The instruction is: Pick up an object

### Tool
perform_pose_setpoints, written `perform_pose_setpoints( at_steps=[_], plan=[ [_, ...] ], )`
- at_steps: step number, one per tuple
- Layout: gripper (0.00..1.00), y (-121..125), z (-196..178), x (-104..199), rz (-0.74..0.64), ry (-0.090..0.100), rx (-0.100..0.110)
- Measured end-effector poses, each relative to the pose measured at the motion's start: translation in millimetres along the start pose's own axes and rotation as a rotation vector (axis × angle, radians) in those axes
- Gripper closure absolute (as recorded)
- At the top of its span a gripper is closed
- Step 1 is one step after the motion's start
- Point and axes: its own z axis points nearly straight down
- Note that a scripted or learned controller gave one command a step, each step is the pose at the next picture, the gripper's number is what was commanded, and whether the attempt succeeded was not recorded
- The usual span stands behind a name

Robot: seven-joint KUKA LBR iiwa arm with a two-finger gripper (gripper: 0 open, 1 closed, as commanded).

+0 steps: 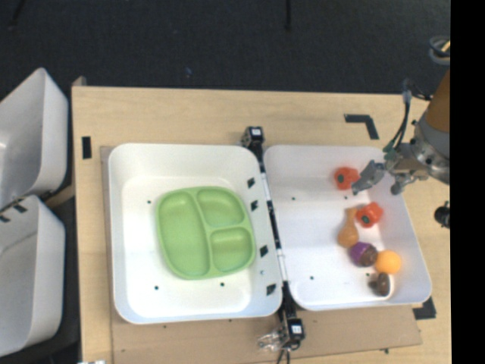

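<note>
In the right bin [311, 226] lie several small toy foods: a red-orange piece [345, 177] near the back, another red-orange piece with a green stem [369, 215], a tan pear-like piece [348, 233], a purple one [363, 253], a yellow-orange ball [389, 262] and a dark brown one [380, 283]. My gripper [383, 178] hangs over the bin's back right part, just right of the first red piece and above the second. Its two fingers are spread apart with nothing between them.
The left bin [136, 180] holds a green three-compartment plate [205, 230]. A black clip [253, 136] sits at the back where the bins meet. White containers [26, 142] stand off the bench at the left.
</note>
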Motion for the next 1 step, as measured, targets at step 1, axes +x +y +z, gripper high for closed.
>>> perform_pose_setpoints(
  at_steps=[1],
  plan=[
    [0.00, -3.1, 51.1, -10.8, -0.001, -0.001, -0.002]
  ],
)
